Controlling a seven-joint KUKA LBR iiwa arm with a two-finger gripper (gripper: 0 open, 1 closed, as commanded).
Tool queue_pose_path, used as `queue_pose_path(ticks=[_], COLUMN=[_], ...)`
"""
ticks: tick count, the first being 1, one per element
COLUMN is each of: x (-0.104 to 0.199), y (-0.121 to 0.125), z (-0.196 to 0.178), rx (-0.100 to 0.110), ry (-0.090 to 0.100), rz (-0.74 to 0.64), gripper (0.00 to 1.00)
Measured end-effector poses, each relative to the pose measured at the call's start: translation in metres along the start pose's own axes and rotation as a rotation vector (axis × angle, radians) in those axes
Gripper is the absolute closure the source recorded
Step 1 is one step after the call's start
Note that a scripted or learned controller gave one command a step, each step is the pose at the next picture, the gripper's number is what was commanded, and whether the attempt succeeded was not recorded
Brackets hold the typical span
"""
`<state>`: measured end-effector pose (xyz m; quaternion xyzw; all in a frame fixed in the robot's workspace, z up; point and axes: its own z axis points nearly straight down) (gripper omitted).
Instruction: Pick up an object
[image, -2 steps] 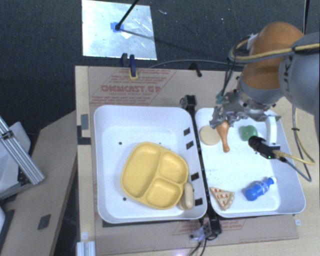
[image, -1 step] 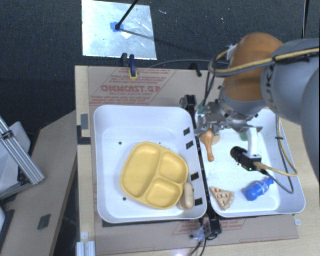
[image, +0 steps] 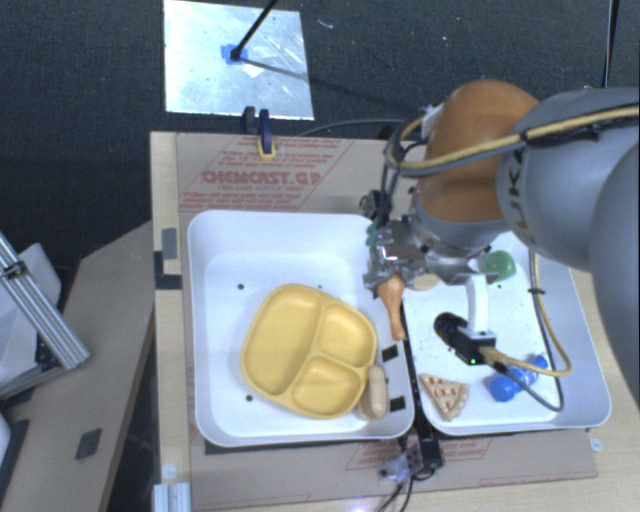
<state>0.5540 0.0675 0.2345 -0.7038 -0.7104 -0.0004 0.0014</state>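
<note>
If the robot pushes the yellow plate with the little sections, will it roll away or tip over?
Probably neither. The yellow divided plate lies flat and wide in the left bin, so it would likely slide. It looks like thin plastic, so probably light. One edge rests by the bin's wall, so a push there might tilt it.

The claw is hanging over the seam between the two white bins, an orange carrot-like piece sitting just below it. Left of the claw a yellow divided plate is lying in the left bin; below the claw a waffle wedge is resting.
</note>
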Motion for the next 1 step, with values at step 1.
queue_pose_path(ticks=[1], x=[0.0377], y=[-0.03], z=[0.015], rx=[0.002], ry=[-0.001], rz=[0.001], gripper=[1.0])
